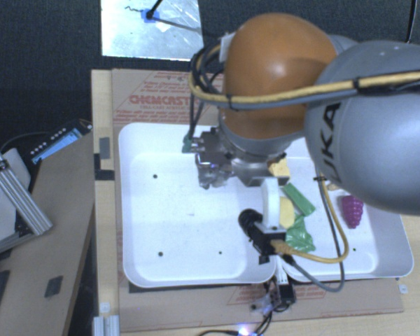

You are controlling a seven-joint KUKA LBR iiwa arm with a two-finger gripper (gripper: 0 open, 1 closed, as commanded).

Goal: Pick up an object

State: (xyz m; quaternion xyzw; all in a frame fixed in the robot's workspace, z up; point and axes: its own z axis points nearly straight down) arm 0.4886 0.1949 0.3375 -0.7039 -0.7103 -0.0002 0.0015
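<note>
The arm (322,110) enters from your right and covers much of the upper bench: a grey link, then the orange band, then the wrist housing above the seam between the two bins. The left bin (161,215) takes up the centre of the bench, its white floor bare apart from a few small dark dots. The right bin (388,254) is largely hidden beneath the arm.

The gripper (211,165) sits below the wrist, over the upper right part of the left bin. Its fingers are masked by the housing, so you cannot tell whether they are apart or together.

Locate the candidate objects in the right bin: a green piece (299,222) lying near the divider, a yellow piece (286,212) touching it, and a purple grape-like cluster (351,211) further right, well apart from the gripper. A black cable fitting (255,229) hangs over the divider.
</note>
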